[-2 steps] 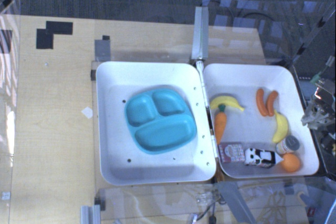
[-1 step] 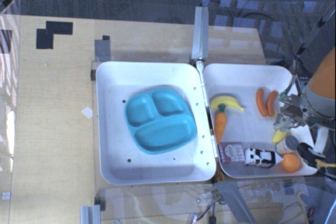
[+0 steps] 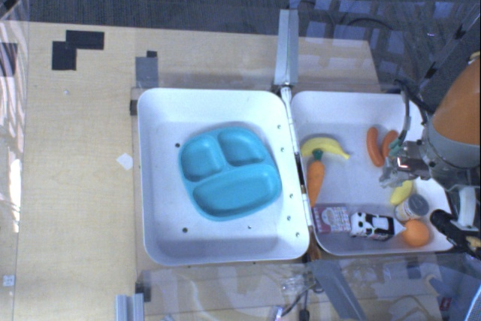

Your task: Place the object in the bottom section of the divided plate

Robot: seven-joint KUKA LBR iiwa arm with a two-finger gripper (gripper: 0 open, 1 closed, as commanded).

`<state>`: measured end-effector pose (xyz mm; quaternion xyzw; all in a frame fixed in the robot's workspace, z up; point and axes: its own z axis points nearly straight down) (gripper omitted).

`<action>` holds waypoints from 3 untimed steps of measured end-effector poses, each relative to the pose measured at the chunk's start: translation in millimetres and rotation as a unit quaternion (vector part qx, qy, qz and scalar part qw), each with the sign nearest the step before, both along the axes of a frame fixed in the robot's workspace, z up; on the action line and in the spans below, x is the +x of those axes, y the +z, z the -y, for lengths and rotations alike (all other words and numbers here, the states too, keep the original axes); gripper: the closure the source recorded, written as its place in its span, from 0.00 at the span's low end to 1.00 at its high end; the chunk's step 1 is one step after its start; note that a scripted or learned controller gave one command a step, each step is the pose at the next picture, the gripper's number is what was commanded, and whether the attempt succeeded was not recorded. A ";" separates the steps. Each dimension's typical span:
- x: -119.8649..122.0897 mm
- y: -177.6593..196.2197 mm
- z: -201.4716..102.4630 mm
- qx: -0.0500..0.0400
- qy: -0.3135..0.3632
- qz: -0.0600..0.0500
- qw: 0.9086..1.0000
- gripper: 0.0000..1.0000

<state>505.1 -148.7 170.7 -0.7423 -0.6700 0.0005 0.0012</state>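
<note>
The gripper (image 3: 398,171) hangs over the right bin (image 3: 342,103), just above a yellow piece (image 3: 400,192); open or closed, I cannot tell. The blue plate (image 3: 229,172) lies in the left bin (image 3: 158,184).

Blue divided plate (image 3: 228,173) in left bin (image 3: 158,237)

Bright, even daylight over the bench; the white bins (image 3: 225,184) look slightly washed out; pale reflections streak the clear panel left of them; soft shadow rings the blue divided plate (image 3: 229,173); mild softness, edges slightly grainy.
</note>
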 end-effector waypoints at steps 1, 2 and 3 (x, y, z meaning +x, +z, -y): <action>20.0 -37.3 -7.0 0.000 0.052 0.000 0.999 1.00; 14.0 -54.6 -48.0 0.001 0.165 0.001 0.986 1.00; -10.1 12.2 -125.1 0.000 0.353 0.002 0.936 1.00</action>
